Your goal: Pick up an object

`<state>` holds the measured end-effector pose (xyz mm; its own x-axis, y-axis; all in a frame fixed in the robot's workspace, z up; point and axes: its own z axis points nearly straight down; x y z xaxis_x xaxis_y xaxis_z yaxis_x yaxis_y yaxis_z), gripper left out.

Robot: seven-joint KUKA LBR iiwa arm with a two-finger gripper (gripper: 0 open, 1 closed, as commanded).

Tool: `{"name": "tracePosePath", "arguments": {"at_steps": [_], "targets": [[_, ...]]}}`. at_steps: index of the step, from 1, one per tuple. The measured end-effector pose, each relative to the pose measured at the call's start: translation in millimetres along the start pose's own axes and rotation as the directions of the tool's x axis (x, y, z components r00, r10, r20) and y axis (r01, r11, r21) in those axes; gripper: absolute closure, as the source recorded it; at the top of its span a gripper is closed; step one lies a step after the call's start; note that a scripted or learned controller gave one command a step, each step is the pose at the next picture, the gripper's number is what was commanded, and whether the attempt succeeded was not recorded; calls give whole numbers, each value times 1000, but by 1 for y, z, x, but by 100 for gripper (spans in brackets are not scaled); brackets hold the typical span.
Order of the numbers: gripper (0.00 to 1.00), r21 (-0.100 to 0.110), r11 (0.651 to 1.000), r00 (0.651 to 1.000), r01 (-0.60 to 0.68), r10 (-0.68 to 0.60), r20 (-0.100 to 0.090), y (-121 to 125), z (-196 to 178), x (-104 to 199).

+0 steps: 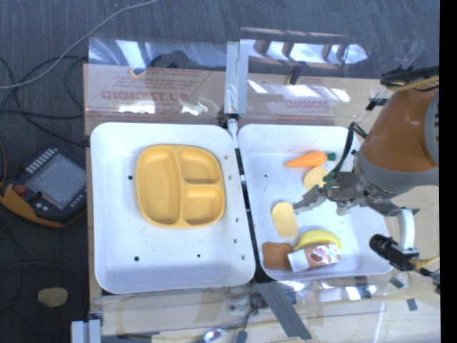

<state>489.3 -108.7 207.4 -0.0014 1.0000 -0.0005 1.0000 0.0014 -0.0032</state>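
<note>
Objects for picking lie in the right bin (371, 259): a carrot (307, 160), a pale yellow piece (284, 219), a banana (318, 239), a brown item (276, 253) and a small packet (315, 257). The tool (325, 193) hovers low between the carrot and the pale yellow piece; whether it is released or clenched cannot be told. Risk 1: the banana, packet and brown item touch, so a descent there may catch 2 things or push them apart. Risk 2: a rounded item may roll aside. The yellow tray (181, 185) occupies the left bin (114, 213)
</note>
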Motion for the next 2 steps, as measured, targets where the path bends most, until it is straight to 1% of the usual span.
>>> {"name": "tracePosePath", "arguments": {"at_steps": [1, 2], "targets": [[0, -1, 1000, 1000, -12, 12, 0, 40, -47, 0], [0, 1, 997, 997, -72, 72, 0, 44, 25, 38]]}}
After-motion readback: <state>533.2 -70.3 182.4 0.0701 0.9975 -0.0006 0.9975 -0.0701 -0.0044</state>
